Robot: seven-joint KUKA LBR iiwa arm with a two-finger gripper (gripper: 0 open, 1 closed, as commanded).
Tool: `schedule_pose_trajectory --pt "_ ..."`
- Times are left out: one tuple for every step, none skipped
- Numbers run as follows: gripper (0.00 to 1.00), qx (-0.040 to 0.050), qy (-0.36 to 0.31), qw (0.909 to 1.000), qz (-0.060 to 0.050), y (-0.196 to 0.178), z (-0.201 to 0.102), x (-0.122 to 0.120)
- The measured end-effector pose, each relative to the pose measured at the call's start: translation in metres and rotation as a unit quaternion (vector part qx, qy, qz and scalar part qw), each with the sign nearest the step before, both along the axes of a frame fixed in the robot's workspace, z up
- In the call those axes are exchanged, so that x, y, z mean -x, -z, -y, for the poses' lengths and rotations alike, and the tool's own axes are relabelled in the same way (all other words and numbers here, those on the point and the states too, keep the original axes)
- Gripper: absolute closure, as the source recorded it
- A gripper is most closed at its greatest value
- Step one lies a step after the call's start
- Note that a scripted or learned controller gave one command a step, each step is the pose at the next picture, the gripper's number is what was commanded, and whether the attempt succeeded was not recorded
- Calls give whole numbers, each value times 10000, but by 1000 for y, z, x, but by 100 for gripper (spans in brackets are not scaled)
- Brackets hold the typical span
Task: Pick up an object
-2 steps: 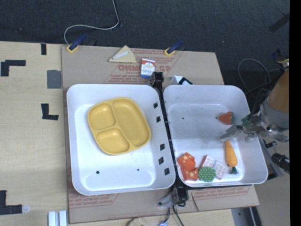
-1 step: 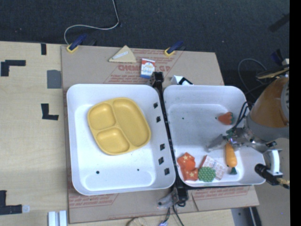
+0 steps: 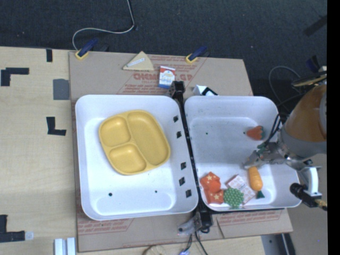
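Orange carrot [image 3: 256,178] lies just below the pincer [image 3: 257,159]; its grip state unclear.

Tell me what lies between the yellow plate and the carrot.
In the camera view, the black clips joining both bins lie between yellow plate and carrot, plus bare white floor.

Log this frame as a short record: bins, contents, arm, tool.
left bin: yellow divided plate
right bin: carrot, broccoli, red-orange packet, small orange-red item near far wall
arm: over right bin's right edge
tool: just above the carrot, grip state unclear
behind bins: small red-white box
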State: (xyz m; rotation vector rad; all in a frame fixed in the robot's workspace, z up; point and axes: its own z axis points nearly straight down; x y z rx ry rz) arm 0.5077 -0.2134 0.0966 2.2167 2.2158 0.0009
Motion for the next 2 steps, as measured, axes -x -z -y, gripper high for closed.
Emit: schedule_pose_trajectory --pt "100 -32 -14 10000 -36 -7 -87 -7" --pt "100 -28 -14 10000 -31 -88 -169 -16"
